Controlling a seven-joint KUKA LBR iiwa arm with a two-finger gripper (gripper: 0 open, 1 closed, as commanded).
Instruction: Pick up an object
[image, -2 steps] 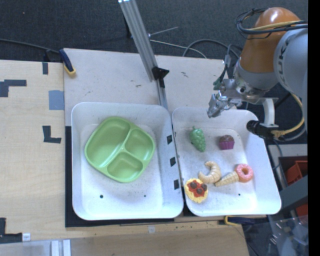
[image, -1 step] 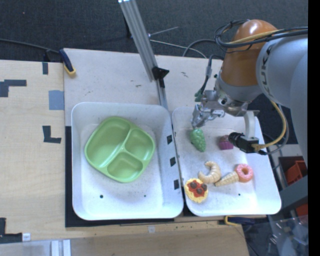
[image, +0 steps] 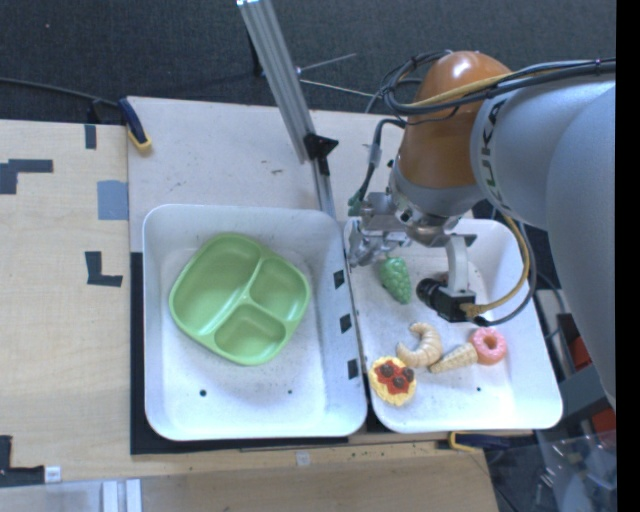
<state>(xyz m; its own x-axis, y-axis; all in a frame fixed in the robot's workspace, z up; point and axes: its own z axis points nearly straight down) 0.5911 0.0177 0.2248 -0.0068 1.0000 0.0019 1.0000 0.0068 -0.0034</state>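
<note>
In the right bin (image: 520, 405), the green toy (image: 396, 279) lies just at five o'clock of the gripper (image: 368, 243), long axis eleven-to-five; the jaws' state I cannot tell.

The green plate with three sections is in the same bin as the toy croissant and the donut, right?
Not quite. The camera view shows the green plate in the left bin; the croissant and donut lie in the right bin.
</note>
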